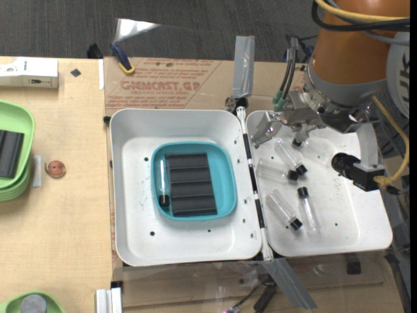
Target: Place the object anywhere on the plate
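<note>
One vial [160, 186] already lies along the plate's [225, 181] left edge; the gripper [296, 126], its grip unclear, hangs over the right bin's [365, 237] vials [287, 210].

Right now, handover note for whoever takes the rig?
Tool: low over the back of the right bin; can't tell whether it's open or shut, nothing seen held.
Things: several clear vials with black caps loose on the right bin floor. Teal plate sits in the left bin, carrying a black ribbed insert; one vial lies along its left edge.
Done: that vial is on the plate.
Left: pick a vial from the right bin, set it on the plate.
</note>
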Tool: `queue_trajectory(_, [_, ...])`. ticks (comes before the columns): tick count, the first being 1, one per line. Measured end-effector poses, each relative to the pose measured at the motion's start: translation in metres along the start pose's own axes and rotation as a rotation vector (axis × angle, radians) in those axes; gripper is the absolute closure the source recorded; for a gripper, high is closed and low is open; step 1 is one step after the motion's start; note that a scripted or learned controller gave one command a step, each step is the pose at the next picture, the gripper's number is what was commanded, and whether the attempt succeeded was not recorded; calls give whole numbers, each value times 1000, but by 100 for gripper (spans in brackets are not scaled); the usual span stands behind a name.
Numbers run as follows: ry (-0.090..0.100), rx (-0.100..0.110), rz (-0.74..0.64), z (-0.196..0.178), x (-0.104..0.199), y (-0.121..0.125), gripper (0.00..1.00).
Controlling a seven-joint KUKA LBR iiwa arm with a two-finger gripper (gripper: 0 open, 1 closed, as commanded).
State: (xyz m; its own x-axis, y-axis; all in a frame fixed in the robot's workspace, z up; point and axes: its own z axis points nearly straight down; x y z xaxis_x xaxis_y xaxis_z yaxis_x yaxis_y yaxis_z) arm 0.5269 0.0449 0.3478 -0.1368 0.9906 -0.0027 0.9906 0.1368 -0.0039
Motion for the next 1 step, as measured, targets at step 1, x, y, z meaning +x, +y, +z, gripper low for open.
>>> queue_trajectory(1, [0,0,0,0,0,0,0])
